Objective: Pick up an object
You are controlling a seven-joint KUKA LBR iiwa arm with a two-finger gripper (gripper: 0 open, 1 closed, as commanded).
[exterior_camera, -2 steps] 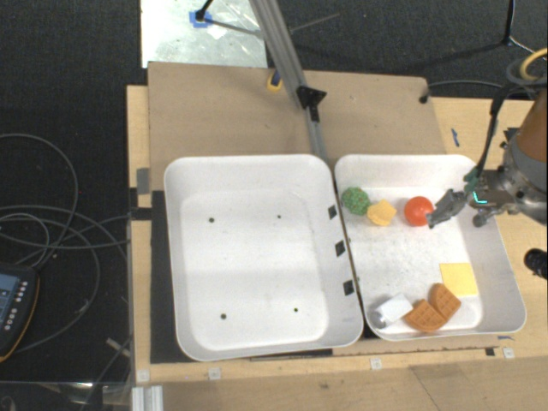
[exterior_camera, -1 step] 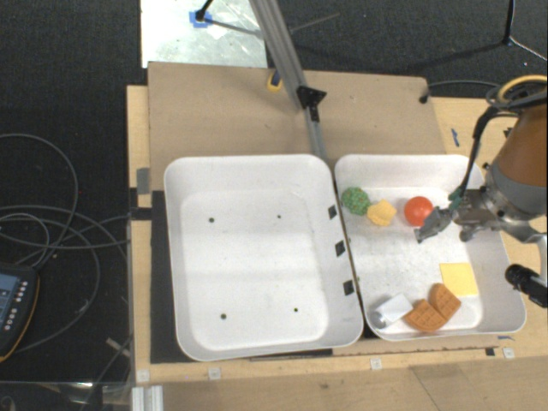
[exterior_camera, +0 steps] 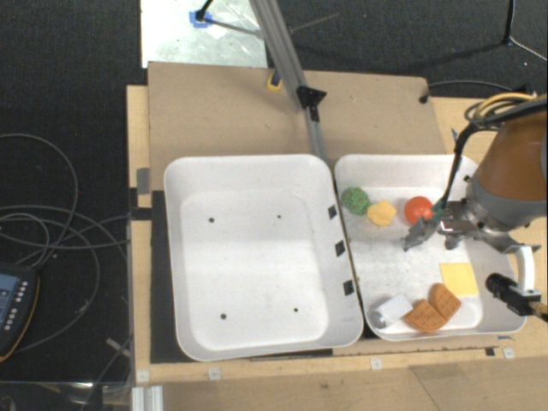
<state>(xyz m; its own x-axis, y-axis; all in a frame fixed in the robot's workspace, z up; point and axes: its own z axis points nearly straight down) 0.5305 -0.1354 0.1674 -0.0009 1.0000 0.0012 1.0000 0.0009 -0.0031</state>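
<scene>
The right bin (exterior_camera: 402, 168) holds several small objects. A green lumpy piece (exterior_camera: 355, 200), a yellow lump (exterior_camera: 382, 213) and a red ball (exterior_camera: 418, 208) lie in a row near its far side. A flat yellow square (exterior_camera: 458, 277), two brown waffle-like pieces (exterior_camera: 432, 308) and a small white block (exterior_camera: 392, 309) lie toward the front. My gripper (exterior_camera: 432, 237) hangs over the bin's middle right, just in front of the red ball. It is open, its fingers spread with nothing between them.
The left bin (exterior_camera: 184, 178) sits beside the right one, their rims touching. A grey pole (exterior_camera: 282, 41) slants across the back of the bench. Cables trail on the dark floor to the left.
</scene>
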